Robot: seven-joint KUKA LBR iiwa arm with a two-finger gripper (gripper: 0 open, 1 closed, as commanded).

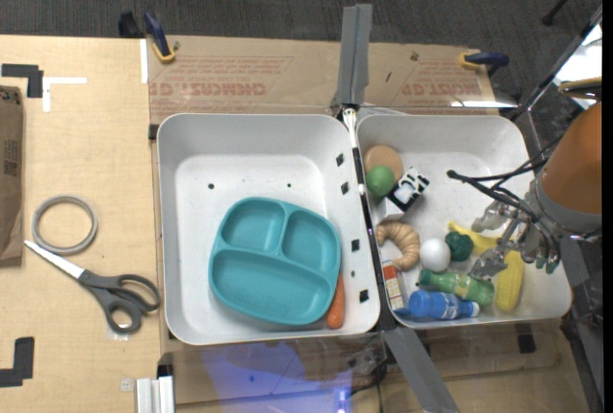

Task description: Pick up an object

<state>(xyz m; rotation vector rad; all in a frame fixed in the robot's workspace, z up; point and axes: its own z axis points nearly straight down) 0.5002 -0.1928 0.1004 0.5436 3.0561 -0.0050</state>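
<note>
My gripper (505,243) hangs low over the right part of the right bin (458,135), below the orange band of the arm (578,162). A yellow corn cob (509,282) lies just beneath it, and a yellow and green toy (461,241) lies at its left. Close by are a green bottle (458,286), a blue bottle (439,308), a white ball (435,254) and a tan croissant (401,241). Farther back sit a green ball (380,179), a tan egg shape (384,158) and a black and white toy (411,190).
The left bin (192,162) holds a teal divided plate (278,260) and an orange carrot (335,304) against its right wall. On the bench to the left lie scissors (101,285) and a tape roll (64,223). Cables (484,179) run across the right bin.
</note>
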